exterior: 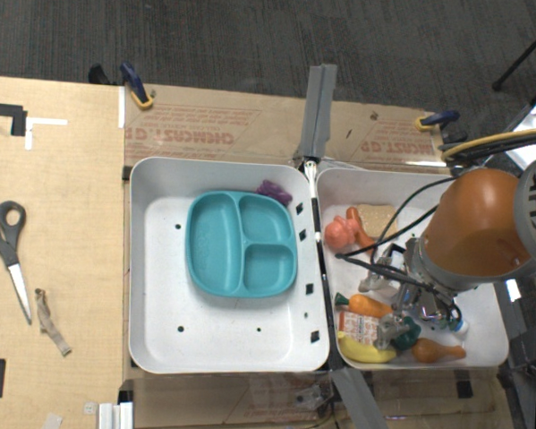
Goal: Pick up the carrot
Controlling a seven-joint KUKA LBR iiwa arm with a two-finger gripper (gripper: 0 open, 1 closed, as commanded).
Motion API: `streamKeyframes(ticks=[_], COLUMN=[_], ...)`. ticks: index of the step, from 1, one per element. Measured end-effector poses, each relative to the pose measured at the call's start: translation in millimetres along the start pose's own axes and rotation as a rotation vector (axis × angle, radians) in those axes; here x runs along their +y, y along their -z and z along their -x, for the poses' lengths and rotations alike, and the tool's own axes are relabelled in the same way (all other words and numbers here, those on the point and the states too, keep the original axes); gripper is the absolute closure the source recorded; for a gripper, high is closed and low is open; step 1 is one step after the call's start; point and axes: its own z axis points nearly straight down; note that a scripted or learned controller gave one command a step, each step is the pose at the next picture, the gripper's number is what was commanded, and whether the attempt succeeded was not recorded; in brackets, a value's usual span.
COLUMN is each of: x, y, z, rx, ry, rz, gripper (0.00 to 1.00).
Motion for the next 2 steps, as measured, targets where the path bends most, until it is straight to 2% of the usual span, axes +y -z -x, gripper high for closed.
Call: streamKeyframes(ticks=[1, 2], x=[0.1, -7.9], y=[-0.2, -0.3], z=[6.2, 32.7], rx=[0.003, 0.001], ry=[-0.058, -0.110], rz=[0.001, 0.002], gripper=[0.00, 0.00])
